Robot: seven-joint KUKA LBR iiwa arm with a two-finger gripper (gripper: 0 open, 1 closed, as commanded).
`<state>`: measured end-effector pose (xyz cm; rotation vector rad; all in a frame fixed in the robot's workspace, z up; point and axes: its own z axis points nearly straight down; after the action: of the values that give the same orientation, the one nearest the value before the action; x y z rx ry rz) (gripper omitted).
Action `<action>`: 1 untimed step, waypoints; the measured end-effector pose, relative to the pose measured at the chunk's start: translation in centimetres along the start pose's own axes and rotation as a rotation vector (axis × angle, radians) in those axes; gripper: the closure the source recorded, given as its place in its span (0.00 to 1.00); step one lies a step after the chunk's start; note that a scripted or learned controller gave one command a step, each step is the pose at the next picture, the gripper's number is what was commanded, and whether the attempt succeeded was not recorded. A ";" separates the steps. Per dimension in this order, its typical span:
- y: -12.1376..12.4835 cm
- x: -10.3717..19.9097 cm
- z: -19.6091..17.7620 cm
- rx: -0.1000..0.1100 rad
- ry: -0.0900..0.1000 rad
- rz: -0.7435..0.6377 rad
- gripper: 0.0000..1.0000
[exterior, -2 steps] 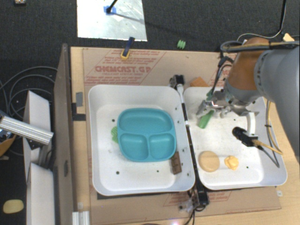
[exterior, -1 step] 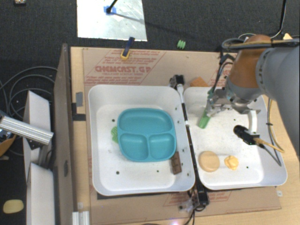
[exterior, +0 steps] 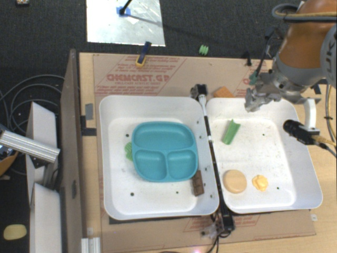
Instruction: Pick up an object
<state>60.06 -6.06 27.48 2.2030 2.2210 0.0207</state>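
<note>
Right bin, nearest part: tan round piece beside a small yellow piece. Mid-floor: green stick, lying apart from both. Left bin: teal divided tray, brown bar at its near right corner. Far edge of right bin: end effector, above the rim, nothing visibly held; finger state cannot be told.

The gripper hung over the right bin's far edge, above a green stick, a tan round piece and a yellow lump. The left bin held a teal divided tray and a brown bar.
</note>
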 end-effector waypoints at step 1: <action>-0.2 -0.2 1.1 0.016 0.000 0.004 0.00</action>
<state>59.85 -6.24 26.41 2.2155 2.2240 0.0029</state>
